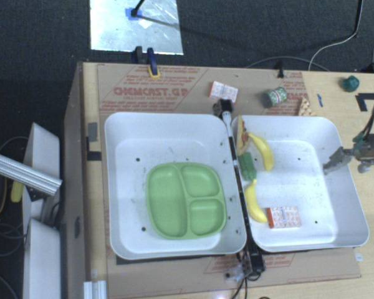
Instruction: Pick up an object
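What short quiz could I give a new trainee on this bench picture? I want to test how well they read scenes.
1. True or false: the green divided plate lies in the left bin.
2. How many bananas are in the right bin?
3. Which thing lies nearest the right bin's front edge: A) the small red-and-white box, B) the dark green item, C) the upper banana?

Key
1. True.
2. Two: the upper banana and the lower banana, both near the divider between the bins.
3. A. The pincer sits at the right bin's right rim, apart from all of them.
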